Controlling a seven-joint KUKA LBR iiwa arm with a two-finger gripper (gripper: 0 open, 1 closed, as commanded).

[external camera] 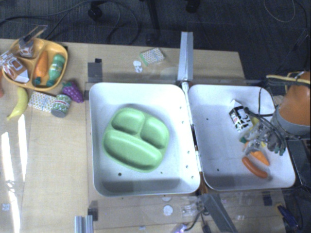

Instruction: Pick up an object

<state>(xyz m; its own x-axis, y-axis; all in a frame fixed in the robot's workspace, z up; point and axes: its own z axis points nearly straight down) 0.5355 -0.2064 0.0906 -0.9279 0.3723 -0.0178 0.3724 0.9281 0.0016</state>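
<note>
A dark grey carpeted floor with black cables and the legs of an office chair lies behind a pale wooden worktop (pixel 53 178) that carries two shallow white bins side by side. The left white bin (pixel 104 178) holds a light green plastic divided tray (pixel 136 139), lying flat near the bin's middle with its three compartments facing up.

The right white bin (pixel 218 174) holds the smaller items, all gathered towards its right side. A small black-and-white printed carton (pixel 239 117) lies in the upper part. Lower down, an orange carrot-shaped toy (pixel 261 157) lies just beside a reddish-orange sausage-shaped toy (pixel 254 168), the sausage nearer the bin's front edge.

The grey arm with its orange band (pixel 294 106) reaches in from the right, and its claw (pixel 257 139) hangs low over the right bin, between the carton and the carrot toy, amid a tangle of wires. Whether the claw is open or closed, I cannot tell.

On the worktop to the left of the bins sits a yellow plastic bowl (pixel 58 50) holding toy food, with a yellow toy banana (pixel 18 106), a purple toy grape bunch (pixel 73 91) and a small green-labelled can (pixel 61 105) near it.
</note>
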